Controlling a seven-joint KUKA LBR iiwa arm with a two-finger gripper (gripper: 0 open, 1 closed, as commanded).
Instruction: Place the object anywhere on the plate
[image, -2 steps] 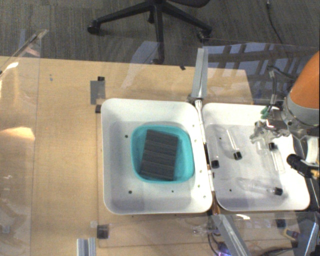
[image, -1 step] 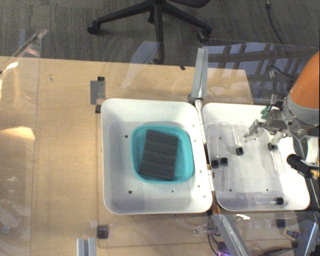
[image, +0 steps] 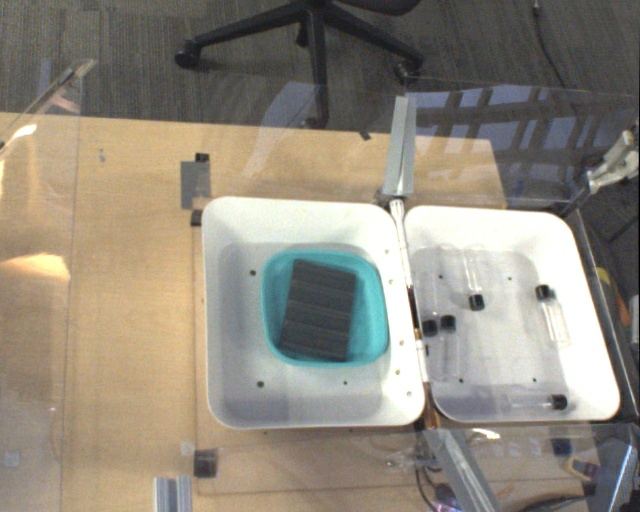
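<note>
On the wooden tabletop (image: 110, 330) sit two white bins side by side. The left bin (image: 230, 390) holds a teal plate (image: 372, 320) with a dark ridged block (image: 319, 309) lying on it. The right bin (image: 590, 330) holds several clear tubes with black caps (image: 474, 280), scattered apart.

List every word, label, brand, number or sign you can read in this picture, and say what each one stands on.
None can be read.
The dark ridged block on the teal plate: ribs, no lettering.
The clear tubes with black caps in the right bin: too small to show any marking.
The left bin and the wooden bench: no print visible.
</note>
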